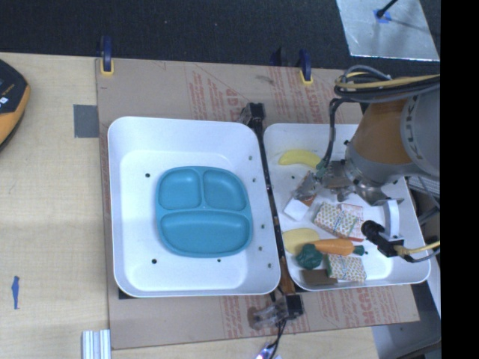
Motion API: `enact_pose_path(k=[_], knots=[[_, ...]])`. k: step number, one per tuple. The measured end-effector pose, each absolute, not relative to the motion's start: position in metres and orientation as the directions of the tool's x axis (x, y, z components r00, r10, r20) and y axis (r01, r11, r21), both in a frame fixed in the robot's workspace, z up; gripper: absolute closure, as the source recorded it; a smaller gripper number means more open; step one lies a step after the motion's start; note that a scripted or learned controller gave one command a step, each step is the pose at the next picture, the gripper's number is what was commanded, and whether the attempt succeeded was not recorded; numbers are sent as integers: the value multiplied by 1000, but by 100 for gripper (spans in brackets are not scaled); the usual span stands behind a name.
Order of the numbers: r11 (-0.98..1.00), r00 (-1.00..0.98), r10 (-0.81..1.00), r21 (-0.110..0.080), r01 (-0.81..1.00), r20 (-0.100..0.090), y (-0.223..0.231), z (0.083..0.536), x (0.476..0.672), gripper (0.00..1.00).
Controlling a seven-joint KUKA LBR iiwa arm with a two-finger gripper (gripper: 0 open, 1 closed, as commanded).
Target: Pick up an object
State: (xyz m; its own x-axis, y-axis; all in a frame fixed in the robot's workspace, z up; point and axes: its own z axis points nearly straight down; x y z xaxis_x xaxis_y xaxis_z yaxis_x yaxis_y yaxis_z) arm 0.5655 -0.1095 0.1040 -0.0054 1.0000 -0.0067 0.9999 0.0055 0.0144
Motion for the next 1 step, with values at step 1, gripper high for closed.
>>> enact_pose_path(k=[1], knots=[[8, -8, 1000, 9, 1000, 1, -115, 104, 632, 0]])
